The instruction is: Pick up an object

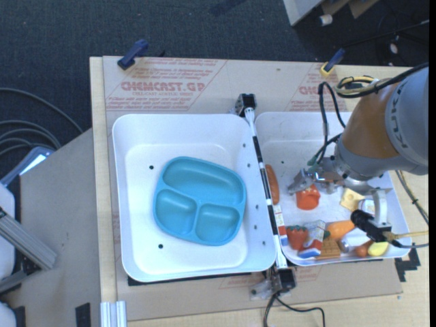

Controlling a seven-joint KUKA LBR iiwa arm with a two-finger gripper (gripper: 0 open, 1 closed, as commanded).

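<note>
My gripper (310, 180) hangs low over the middle of the right bin (289, 131), on the grey arm with the orange band that comes in from the right. Just below it, in the bin, lies a small orange-red cup-shaped object (308, 198), very close to the gripper tip. Whether it is being touched is not visible. A brown-orange oblong piece (272, 182) lies against the bin's left wall. Along the front edge sit a red toy (296, 237), an orange carrot-like piece (338, 229) and a yellow piece (377, 249). The arm hides the bin's right part.
The left bin (129, 148) holds a blue divided plate (199, 200) at its centre. A pale yellow block (350, 198) lies to the right of the gripper. A black-and-white divider rail (262, 176) runs between the bins. Blue clamps (131, 54) sit at the bench's back edge.
</note>
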